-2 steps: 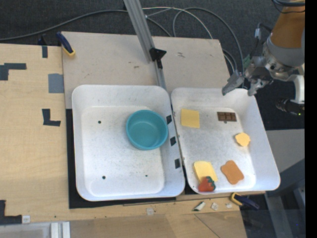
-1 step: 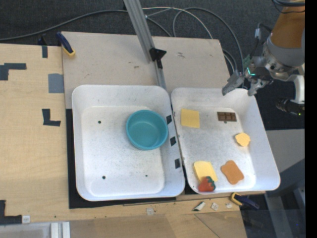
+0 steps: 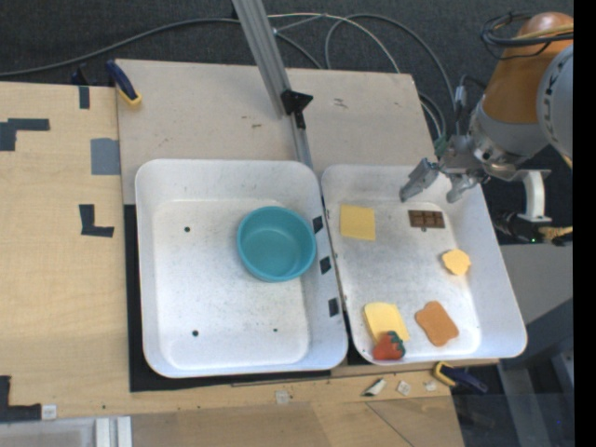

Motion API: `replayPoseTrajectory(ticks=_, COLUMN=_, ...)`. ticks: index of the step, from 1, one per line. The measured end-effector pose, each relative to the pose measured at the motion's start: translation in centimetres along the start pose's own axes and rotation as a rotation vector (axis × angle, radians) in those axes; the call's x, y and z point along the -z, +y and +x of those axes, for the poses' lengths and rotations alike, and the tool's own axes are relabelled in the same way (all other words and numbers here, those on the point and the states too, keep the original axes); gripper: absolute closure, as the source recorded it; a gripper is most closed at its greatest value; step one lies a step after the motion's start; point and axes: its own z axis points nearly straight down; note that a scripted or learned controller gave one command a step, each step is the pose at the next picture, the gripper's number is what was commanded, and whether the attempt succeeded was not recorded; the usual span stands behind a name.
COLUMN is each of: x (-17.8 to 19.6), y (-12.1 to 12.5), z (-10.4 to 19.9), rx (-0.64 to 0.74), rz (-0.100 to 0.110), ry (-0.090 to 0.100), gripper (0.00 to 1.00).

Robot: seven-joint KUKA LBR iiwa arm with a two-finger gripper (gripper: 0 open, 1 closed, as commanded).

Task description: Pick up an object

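Note:
My gripper (image 3: 435, 188) hangs open over the far edge of the right bin (image 3: 494, 291), with nothing between its fingers. Just below it lies a small brown chocolate-like bar (image 3: 427, 219). A pale yellow square slice (image 3: 358, 223) lies to the left of that bar. A small yellow chunk (image 3: 455, 262) sits toward the bin's right side. Near the front are a yellow block (image 3: 383, 319), a red strawberry-like piece (image 3: 389, 346) touching it, and an orange-brown slice (image 3: 436, 323).
The left bin (image 3: 168, 250) holds a teal bowl (image 3: 276, 242). A slanted metal pole (image 3: 270, 54) rises behind the bins. Cables run across the dark floor at the back. Small clamps sit at the bench corners.

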Motion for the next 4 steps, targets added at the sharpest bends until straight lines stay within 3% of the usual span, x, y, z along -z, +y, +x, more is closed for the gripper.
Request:
replayPoseTrajectory(ticks=2, x=-8.8, y=-0.2, z=0.3, rx=0.001, rz=-0.002, ry=-0.001, gripper=0.0)
replayPoseTrajectory(ticks=3, x=-7.5, y=0.0, z=0.3, rx=0.002, rz=-0.006, ry=-0.001, gripper=1.0)
replayPoseTrajectory(ticks=4, x=-1.5, y=0.7, z=0.8, rx=0.0, rz=-0.012, ry=-0.002, gripper=1.0)
